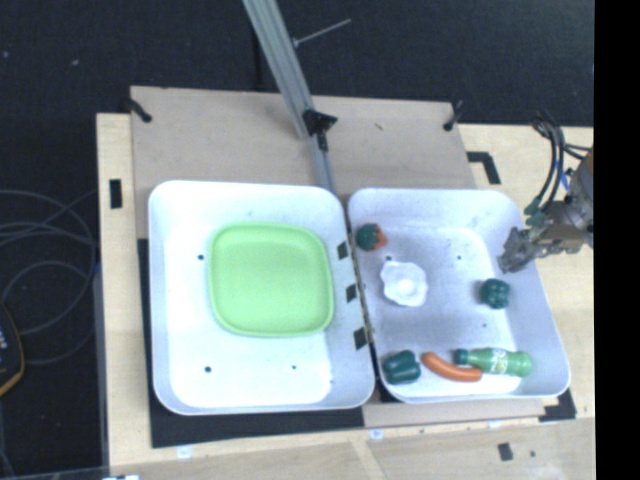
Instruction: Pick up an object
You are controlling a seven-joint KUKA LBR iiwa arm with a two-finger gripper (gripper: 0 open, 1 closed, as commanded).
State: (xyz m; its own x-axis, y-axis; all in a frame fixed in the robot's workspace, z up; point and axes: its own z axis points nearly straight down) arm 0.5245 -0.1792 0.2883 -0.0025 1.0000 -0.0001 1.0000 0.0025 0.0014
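Note:
The right bin (440, 213) holds several small items. A small orange and green vegetable (369, 236) lies at its upper left, and a white fried-egg piece (404, 284) sits in the middle. A dark green round piece (494, 292) rests at the right. Along the front edge lie a dark green pepper (401, 367), an orange carrot (450, 368) and a green bottle (494, 361). My gripper (516, 249) hangs over the bin's right rim, above and right of the dark green round piece, with nothing seen between its fingers.
The left bin (180, 268) holds a light green square plate (270, 279). A grey pole (280, 53) slants up from the divider between the bins. Cables (553, 158) trail behind the arm at the right.

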